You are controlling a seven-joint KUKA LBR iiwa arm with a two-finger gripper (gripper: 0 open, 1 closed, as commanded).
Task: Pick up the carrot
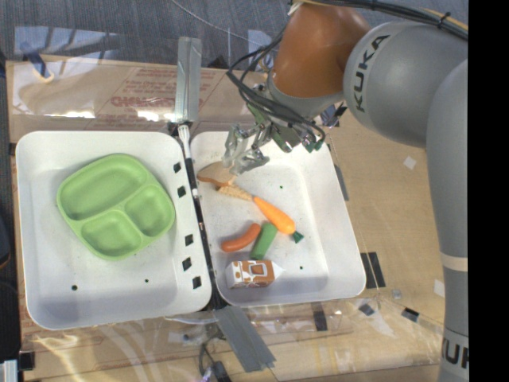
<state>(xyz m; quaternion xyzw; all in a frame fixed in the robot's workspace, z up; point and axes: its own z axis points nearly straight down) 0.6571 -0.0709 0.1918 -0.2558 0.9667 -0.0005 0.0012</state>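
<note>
The carrot [274,212], orange with a small green stub at its lower right end, lies at a slant in the middle of the right bin [318,237]. My gripper [241,156] hangs over the upper left part of that bin, up and to the left of the carrot and apart from it. Its metal fingers point down toward a brown wedge-shaped item [213,173] near the bin's left wall. Nothing shows between the fingers.
A tan ridged piece [232,190] lies just left of the carrot's tip. A sausage [240,238], a green vegetable [265,241] and a small brown-and-white box [253,273] lie lower in the right bin. The left bin [48,285] holds a green divided plate [115,205].
</note>
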